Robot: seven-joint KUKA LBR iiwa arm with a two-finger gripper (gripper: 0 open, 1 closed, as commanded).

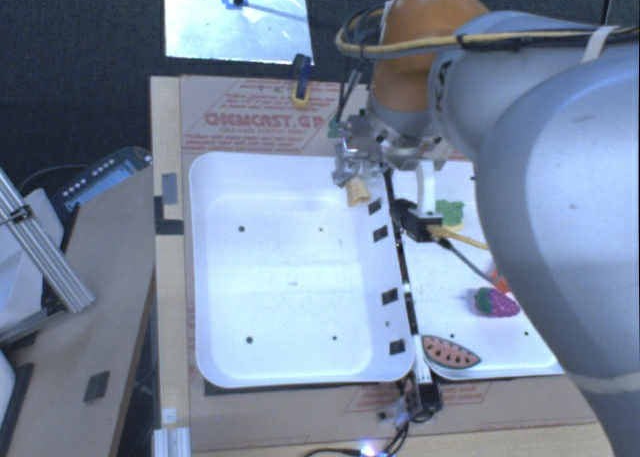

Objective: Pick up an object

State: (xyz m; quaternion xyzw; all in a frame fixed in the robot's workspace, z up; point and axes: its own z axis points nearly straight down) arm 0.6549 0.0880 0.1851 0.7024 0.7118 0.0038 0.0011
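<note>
You would have found the hand (355,177) at the far end of the divider between the two bins, hanging just over the far right corner of the left bin (290,275). A small tan, cork-like piece (358,194) sat at its tip; whether the hand was clenched on it or released could not be told. The candidate objects all lay in the right bin (520,350), nearer the camera and to the right of the hand: a green piece (450,212), a purple grape cluster (496,302), and a watermelon slice (449,352) lying along the near rim. Judged from this, the next reach called for travel rightward across the divider.
</note>
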